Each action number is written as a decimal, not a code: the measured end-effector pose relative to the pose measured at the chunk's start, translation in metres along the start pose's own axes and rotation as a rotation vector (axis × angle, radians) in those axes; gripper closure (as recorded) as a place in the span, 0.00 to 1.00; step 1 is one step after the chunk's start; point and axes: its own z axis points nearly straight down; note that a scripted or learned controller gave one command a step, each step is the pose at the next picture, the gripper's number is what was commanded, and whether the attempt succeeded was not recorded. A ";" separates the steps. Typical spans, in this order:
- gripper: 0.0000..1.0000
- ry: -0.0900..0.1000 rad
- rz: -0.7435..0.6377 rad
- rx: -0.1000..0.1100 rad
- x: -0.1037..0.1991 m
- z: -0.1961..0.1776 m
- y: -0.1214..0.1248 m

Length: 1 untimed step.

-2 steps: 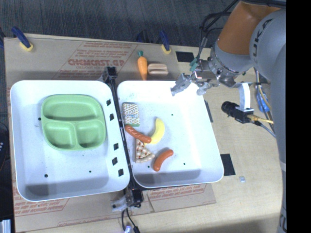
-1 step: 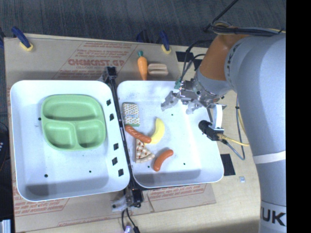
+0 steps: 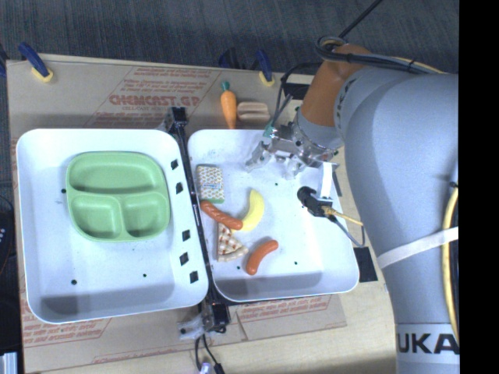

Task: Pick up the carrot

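While the carrot (image 3: 228, 107) lies outside the right bin (image 3: 312, 275), past its far rim, the gripper (image 3: 274, 159) hovers inside, fingers spread, holding nothing; it must reach over that rim next.

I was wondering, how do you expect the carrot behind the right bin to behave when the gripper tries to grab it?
The carrot looks like a rigid toy, so probably stiff and light. Its rounded, tapered body may roll or slip from a pinch. It lies outside the right bin, on the bench beside a tan block, which could crowd the gripper.
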 end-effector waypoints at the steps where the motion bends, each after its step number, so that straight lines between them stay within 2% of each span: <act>1: 0.00 -0.001 -0.170 -0.004 -0.017 -0.108 0.007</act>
